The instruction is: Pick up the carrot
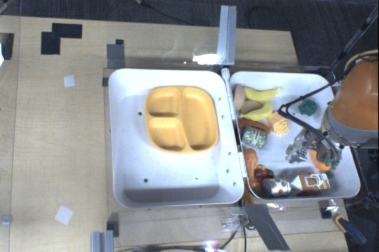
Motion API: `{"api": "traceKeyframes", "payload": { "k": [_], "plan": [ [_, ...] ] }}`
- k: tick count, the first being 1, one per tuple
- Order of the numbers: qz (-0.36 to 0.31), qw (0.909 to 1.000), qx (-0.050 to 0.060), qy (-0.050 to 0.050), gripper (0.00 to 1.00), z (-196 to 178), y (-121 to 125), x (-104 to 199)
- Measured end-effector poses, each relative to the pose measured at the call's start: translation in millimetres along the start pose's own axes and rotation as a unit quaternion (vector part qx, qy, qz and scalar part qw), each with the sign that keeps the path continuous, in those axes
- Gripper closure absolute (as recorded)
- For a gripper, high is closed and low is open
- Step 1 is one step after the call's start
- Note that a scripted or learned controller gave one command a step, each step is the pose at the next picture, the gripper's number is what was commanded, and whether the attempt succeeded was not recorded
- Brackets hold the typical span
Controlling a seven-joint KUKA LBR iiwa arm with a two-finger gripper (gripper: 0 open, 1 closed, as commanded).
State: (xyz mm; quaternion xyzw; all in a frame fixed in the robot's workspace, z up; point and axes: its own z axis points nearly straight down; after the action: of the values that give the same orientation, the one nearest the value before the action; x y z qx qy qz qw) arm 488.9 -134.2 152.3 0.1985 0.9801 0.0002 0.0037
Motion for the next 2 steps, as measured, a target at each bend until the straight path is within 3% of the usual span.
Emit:
{"api": "traceKeyframes", "payload": {
  "k": [1,2],
  "plan": [
    [0.010,1.0000,-0.001,0.001,1.00,2.7,33.7,13.9],
    [0.121,0.9927,-0.002,-0.002,1.00,62.2,-12.4,-11.6]
  ]
}}
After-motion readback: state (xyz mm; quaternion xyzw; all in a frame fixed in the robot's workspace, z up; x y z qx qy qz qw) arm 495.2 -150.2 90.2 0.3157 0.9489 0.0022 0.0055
